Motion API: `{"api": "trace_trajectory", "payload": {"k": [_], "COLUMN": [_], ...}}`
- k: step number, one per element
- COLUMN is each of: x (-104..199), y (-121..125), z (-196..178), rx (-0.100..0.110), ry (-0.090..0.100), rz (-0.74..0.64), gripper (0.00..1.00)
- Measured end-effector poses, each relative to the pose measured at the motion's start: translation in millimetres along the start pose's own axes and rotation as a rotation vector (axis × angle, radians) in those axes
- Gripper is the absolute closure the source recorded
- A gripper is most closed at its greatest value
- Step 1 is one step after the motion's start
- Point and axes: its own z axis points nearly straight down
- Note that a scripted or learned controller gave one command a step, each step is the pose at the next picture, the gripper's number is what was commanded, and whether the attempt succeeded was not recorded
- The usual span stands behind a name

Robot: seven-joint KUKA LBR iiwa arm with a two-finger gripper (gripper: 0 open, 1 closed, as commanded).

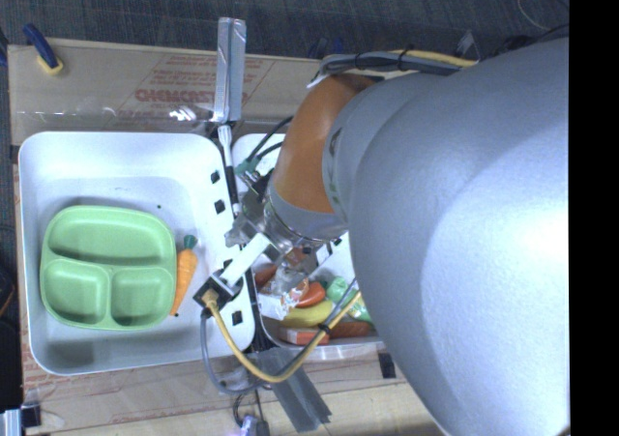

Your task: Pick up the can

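Arm (435, 231) is parked right over the right bin (253, 148) and it's huge in the shot. The grey body and orange band (309, 154) cover most of that bin, so only a sliver of what's in it shows by the near edge. I can make out a banana (311, 297), some red and green bits, and something pale and shiny in the middle of the pile. No can I'd swear to. My guess is it's in that heap or under the wrist, since the arm is plunged there for a reason. The left bin (58, 149) has just a green plate (106, 265) w/ a carrot (184, 275) lying along its right side, no can there.

The gripper (288, 281) sits low in the clutter, but whether it's spread, closed or pinching anything, I can't tell — too much mess and arm in the way.

Room-wise it's tight imo. It's working near the wall the two bins share and close to the near rim, w/ a yellow cable (232, 333) looping out over that edge. Stuff is packed touching, so a straight lift looks like the cleanest way out — sideways would prob drag the banana along or bump the wall. The left bin's far half and the desk (145, 76) beyond it are the open space.
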Motion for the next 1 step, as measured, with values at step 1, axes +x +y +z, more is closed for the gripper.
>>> {"api": "trace_trajectory", "payload": {"k": [1], "x": [62.4], "y": [19.9], "z": [30.0], "rx": [0.001], "ry": [-0.004], "rz": [-0.013], "gripper": [0.00]}}
